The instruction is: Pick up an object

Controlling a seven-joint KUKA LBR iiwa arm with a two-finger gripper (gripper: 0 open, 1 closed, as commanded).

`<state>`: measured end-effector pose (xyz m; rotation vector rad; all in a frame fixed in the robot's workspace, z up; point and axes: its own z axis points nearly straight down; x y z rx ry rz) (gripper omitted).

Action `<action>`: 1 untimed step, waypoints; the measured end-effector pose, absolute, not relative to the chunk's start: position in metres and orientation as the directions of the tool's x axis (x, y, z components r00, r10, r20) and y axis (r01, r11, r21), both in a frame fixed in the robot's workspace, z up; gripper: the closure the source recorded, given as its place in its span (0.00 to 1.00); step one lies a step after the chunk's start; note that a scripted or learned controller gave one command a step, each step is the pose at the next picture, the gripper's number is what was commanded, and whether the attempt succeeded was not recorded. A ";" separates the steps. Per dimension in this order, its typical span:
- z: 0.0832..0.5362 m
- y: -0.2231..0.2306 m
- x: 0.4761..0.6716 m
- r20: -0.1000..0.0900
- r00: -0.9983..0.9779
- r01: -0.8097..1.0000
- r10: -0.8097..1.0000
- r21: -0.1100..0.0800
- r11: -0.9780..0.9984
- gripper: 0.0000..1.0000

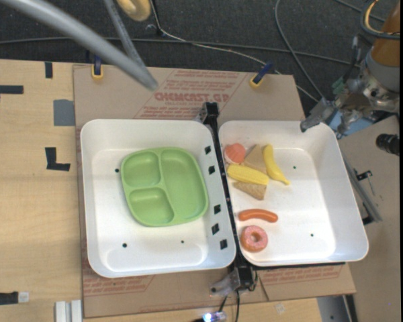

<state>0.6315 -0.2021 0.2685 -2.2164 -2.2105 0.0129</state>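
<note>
The right bin [322, 206] holds several toy foods. A yellow banana [276, 164] and a second yellow piece [248, 174] lie near its upper left, beside a red-orange round fruit [235, 153] and a tan bread wedge [256, 189]. Lower down lie an orange sausage [258, 215] and a pink donut [254, 238]. My gripper [339, 113] hangs over the bin's upper right corner, apart from all the foods, with nothing visibly held.
The left bin [101, 180] bears a green three-compartment plate [164, 185]. A black divider with clips [218, 180] runs between the bins. Cables [302, 52] trail across the dark floor behind. Yellow clamps [258, 78] pin the cardboard sheet.
</note>
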 end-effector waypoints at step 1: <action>0.277 -0.201 0.634 -0.001 -0.001 1.000 1.000 -0.001 0.001 0.00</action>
